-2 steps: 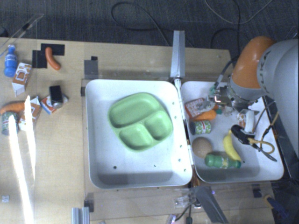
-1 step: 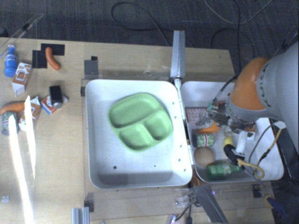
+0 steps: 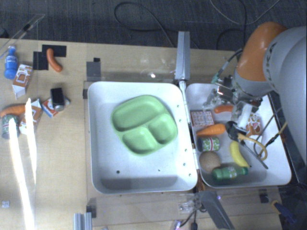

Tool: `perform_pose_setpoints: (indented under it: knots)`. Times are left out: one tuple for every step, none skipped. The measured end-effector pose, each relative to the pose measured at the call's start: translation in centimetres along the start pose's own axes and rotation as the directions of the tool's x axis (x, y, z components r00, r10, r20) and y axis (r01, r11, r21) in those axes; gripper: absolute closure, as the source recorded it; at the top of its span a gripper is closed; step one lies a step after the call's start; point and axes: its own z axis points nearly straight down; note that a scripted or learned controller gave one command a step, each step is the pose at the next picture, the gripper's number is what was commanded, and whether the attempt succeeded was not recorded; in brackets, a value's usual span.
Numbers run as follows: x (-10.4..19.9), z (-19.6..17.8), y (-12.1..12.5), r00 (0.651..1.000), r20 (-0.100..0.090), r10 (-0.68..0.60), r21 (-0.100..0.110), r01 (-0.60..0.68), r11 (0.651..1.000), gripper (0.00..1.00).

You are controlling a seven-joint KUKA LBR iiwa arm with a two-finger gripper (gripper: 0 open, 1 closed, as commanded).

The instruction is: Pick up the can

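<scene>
The can (image 3: 211, 144) is small, with a green and white label, and lies on its side in the right bin (image 3: 283, 174), just under an orange carrot (image 3: 211, 130). My gripper (image 3: 223, 98) hangs over the back of that bin, above a small sausage (image 3: 223, 109), and is well behind the can and apart from it. The grey arm with its orange band (image 3: 256, 49) reaches in from the upper right and hides the bin's far right corner.
Around the can lie a brown round fruit (image 3: 207, 160), a green bottle (image 3: 229, 172), a banana (image 3: 238, 154), a checkered box (image 3: 201, 117) and a carton (image 3: 254, 124). The left bin (image 3: 103, 171) holds a green divided plate (image 3: 145, 123). Loose items sit on the bench at left.
</scene>
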Motion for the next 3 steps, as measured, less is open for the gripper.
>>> perform_pose_setpoints:
  knots:
    - [-3.5,9.6,-0.3,0.968,-0.004,-0.252,-0.008,0.252,0.968,0.0]
    - [-8.3,3.1,5.3,0.998,0.0,-0.068,-0.001,0.068,0.998,0.0]
    - [-8.0,2.3,5.5,0.997,0.001,-0.078,-0.001,0.078,0.997,1.0]
